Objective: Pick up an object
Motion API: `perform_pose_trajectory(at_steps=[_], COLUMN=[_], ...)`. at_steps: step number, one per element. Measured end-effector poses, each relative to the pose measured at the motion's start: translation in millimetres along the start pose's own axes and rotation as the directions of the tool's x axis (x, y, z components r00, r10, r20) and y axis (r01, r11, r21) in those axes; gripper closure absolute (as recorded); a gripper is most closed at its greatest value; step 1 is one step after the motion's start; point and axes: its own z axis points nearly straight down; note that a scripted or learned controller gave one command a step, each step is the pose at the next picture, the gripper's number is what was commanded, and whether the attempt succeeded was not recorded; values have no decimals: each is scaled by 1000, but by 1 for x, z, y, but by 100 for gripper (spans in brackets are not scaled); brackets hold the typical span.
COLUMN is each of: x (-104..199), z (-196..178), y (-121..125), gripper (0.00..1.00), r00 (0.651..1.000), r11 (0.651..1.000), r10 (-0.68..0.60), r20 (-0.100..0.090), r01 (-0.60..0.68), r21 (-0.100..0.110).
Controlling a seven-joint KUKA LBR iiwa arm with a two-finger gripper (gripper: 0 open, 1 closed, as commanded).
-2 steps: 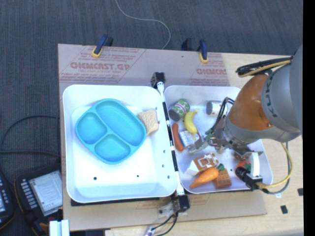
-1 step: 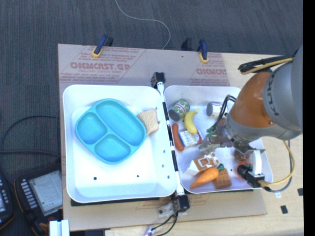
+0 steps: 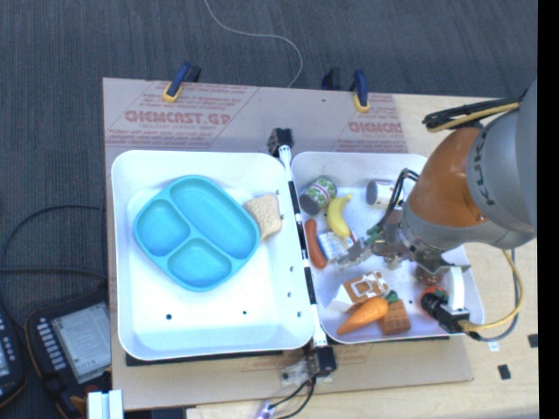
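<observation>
Camera view: two white bins are seen side by side on a board. The left bin (image 3: 131, 321) holds a blue divided plate (image 3: 196, 231) w/ a piece of toast (image 3: 265, 215) touching its right edge. The right bin (image 3: 384, 160) is crowded: a green can (image 3: 320, 190) at upper left, a banana (image 3: 337, 216) just beside it, a red sausage (image 3: 315, 243) along the left wall, a carrot (image 3: 363, 315) at the bottom, w/ a brown block (image 3: 395, 319) touching it on the right and a small white-and-orange box (image 3: 365, 286) just above.

The arm (image 3: 476, 182) is reached in from the right of the frame, and the gripper (image 3: 371, 247) is placed low over the middle of the right bin, near the banana's lower end. Whether the claw is spread or pressed together cannot be told; it is blurred against clutter, and nothing can be made out between its tips.

No object is judged lifted yet; the likely target, the banana or a small item beside it, lies approx. at the bin's centre-left.

Risks from here: w/ items packed this close, two things could be pinched at once, or a neighbour shoved aside. The banana's curved, smooth skin could be squeezed out sideways if gripped off-centre. The sausage could be rolled against the wall. A closure on the bin floor alone is also possible, i.e. an empty lift.
</observation>
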Motion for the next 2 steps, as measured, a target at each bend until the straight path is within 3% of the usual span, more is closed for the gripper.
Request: perform_pose_trajectory(at_steps=[1, 2], x=[0, 0], z=[-10, -9], y=[0, 0], gripper=[100, 0], r00=[1000, 1000], r11=[1000, 1000], r10=[0, 0], r20=[0, -1], r01=[0, 0], r21=[0, 0])
